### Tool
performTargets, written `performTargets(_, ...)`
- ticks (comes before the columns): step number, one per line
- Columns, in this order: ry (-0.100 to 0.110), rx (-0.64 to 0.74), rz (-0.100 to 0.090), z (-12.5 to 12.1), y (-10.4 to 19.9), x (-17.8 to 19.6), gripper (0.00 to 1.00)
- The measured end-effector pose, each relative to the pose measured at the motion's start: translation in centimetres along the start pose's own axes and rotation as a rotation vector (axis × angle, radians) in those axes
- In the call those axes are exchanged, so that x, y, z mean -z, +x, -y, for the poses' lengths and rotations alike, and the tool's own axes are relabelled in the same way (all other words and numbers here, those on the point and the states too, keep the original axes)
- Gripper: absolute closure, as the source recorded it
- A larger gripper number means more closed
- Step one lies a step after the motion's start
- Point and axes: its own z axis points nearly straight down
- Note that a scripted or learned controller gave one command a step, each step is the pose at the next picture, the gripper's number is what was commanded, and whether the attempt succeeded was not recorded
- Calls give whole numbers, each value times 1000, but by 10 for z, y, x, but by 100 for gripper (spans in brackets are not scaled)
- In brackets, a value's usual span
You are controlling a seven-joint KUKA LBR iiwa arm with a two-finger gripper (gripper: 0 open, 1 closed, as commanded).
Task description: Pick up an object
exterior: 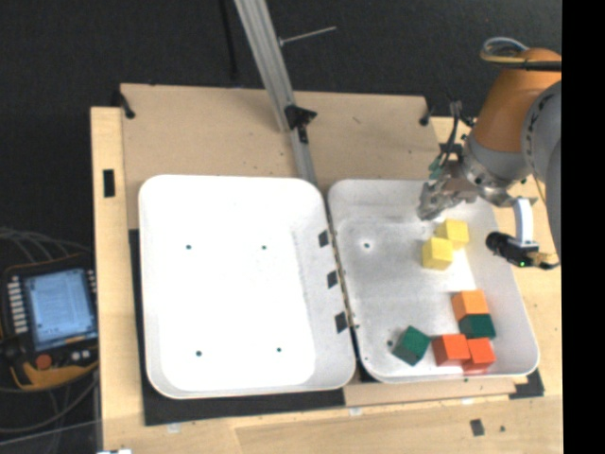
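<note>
The right bin holds several small blocks. Two yellow blocks sit in its upper right part, one just above the other. Lower down are an orange block, a dark green block, two more orange blocks and a green block near the front rim. My gripper hangs over the bin's far right part, just up and left of the upper yellow block. Nothing shows between its fingers.
The left bin lies beside the right one. A slanted metal pole rises from the bench behind the bins. A tablet-like pendant sits off the bench at the left. The arm's orange band is at the upper right.
</note>
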Motion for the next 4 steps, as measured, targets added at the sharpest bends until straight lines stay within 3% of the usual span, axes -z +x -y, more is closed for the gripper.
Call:
performTargets(1, 6, -6, 0, 5, -6, 61, 100)
performTargets(2, 9, -4, -1, 4, -7, 85, 100)
performTargets(4, 13, 3, -4, 13, 97, 86, 100)
